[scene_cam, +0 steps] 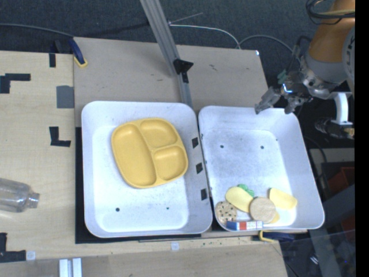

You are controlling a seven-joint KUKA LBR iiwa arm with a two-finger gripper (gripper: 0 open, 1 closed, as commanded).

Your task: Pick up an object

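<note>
Claw [277,101] (spread open, holding nothing) hangs well apart from the cookie [226,212].

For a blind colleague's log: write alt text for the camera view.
A grey robot arm's claw hovers over the right white bin's far rim, away from small toy foods clustered in its near corner. The left white bin holds a yellow divided plastic plate.

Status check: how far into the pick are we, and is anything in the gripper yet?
Nothing looks done yet. The gripper hovers at the far rim of the right bin with nothing visible between its fingers. The small food items lie clustered at that bin's near edge, apart from the gripper. The yellow divided plate sits untouched in the left bin. Left: move over an item, descend, close and lift.
</note>
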